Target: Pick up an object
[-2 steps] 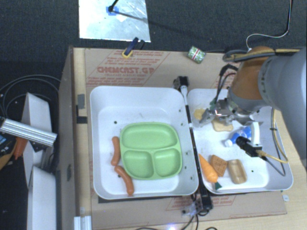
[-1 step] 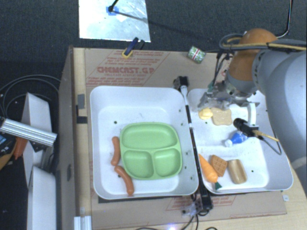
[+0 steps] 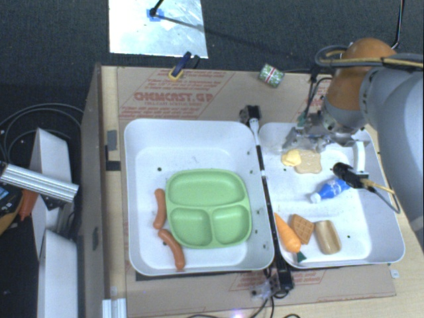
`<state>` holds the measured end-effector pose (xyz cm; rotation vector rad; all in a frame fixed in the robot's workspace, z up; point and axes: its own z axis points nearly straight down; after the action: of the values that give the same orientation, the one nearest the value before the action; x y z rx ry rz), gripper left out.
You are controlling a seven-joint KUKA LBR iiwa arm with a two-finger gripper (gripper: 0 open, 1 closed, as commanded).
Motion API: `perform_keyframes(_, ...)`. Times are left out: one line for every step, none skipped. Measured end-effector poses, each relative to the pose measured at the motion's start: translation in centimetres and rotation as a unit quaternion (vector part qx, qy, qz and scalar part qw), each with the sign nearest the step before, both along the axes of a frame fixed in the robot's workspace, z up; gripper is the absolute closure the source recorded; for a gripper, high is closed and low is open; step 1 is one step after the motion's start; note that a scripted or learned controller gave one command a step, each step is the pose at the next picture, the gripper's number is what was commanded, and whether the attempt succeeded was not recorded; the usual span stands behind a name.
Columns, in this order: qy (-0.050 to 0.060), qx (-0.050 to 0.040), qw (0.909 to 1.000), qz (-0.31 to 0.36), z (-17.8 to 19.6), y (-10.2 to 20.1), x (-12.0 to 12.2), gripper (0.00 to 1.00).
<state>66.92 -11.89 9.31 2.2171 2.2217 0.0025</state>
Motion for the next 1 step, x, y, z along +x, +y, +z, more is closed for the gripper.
perform_keyframes(-0.002,-0.0004,1.0,0.001,-0.61,2.74,0.13,0.0)
